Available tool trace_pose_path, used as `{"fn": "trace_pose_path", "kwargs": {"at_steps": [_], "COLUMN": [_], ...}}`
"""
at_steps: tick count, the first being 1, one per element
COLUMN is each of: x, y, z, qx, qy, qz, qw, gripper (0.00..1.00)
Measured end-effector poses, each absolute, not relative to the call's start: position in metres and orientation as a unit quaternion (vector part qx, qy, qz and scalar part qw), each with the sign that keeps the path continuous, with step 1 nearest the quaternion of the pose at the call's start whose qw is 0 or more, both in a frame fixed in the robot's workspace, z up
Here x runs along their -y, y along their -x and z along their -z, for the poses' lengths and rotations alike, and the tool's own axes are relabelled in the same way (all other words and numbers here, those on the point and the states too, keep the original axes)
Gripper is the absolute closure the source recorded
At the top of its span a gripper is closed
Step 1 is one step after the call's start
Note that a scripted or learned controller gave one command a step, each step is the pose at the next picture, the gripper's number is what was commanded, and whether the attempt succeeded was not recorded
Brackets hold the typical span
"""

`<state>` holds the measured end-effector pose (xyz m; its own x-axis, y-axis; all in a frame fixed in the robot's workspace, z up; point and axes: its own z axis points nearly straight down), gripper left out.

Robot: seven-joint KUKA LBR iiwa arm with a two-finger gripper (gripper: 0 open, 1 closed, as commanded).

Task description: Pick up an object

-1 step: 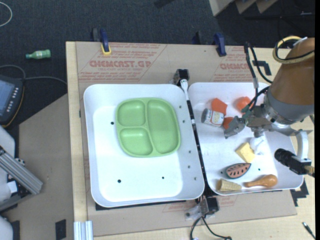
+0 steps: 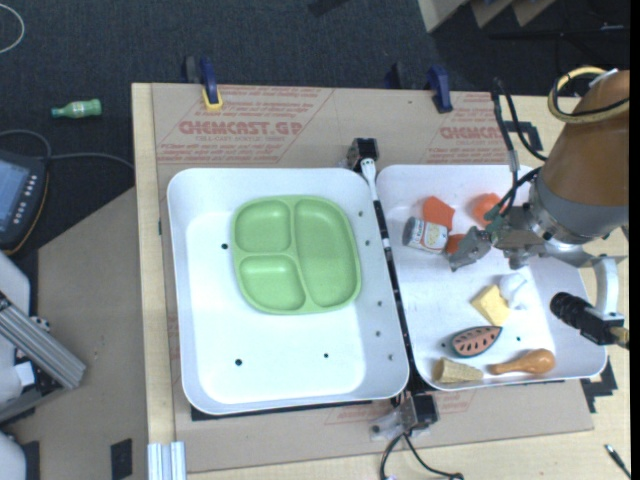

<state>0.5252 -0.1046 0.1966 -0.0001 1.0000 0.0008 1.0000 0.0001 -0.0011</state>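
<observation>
My gripper (image 2: 489,245) hangs low over the upper middle of the right bin (image 2: 430,298), at the end of the grey arm with its orange band (image 2: 592,153). Just left of it lies a small white jar with an orange lid (image 2: 429,225). An orange piece (image 2: 486,205) sits right behind the gripper, partly hidden by it. Below the gripper lie a yellow wedge (image 2: 489,305) and a small white scrap (image 2: 514,287). Nearer the front are a dark oval toy with a red pattern (image 2: 473,341), a brown wooden piece (image 2: 522,363) and a tan wedge (image 2: 459,371).
The left bin (image 2: 200,348) holds a green divided plate (image 2: 296,254) in its upper half. A black divider (image 2: 384,258) runs between the bins. A black part of the arm's fittings (image 2: 580,316) overhangs the right bin's right edge.
</observation>
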Motion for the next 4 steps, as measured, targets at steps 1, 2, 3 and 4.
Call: {"fn": "trace_pose_path", "kwargs": {"at_steps": [1, 2, 3, 4], "x": [0.107, 0.109, 0.108, 0.107], "y": [-0.518, -0.521, -0.521, -0.53], "z": [-0.135, -0.087, -0.098, -0.144], "qx": [0.707, 0.707, 0.706, 0.708], "qy": [0.708, 0.707, 0.708, 0.707], "qz": [-0.0021, 0.0014, 0.0024, 0.0016], "qw": [0.004, -0.005, -0.005, -0.003], "gripper": [0.0, 0.0, 1.0, 1.0]}}
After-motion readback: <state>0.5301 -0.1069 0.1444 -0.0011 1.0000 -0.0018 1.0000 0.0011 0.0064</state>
